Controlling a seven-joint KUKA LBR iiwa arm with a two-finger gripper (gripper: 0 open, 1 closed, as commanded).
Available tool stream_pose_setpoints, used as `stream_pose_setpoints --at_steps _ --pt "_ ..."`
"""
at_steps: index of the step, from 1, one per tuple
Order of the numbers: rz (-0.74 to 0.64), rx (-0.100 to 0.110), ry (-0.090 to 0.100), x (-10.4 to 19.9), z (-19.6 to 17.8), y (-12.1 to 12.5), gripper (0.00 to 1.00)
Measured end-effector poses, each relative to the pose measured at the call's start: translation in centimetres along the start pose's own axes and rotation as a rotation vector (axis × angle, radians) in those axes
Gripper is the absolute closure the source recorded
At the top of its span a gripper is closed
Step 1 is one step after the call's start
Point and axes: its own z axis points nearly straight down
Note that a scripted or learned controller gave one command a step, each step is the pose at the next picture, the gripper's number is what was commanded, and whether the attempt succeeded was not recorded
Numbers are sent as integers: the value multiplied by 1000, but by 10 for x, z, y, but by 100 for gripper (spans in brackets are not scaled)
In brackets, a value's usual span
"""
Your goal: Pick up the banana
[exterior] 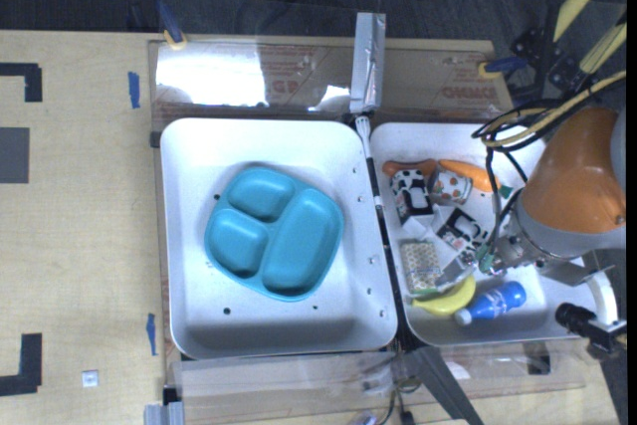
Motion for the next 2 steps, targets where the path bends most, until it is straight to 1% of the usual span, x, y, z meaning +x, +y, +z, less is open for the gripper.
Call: stream_pose_setpoints --at_steps 1,2 --pt "137 -8 -1 -36 37 -8 0" --pt "140 -9 -2 -37 28 -8 100"
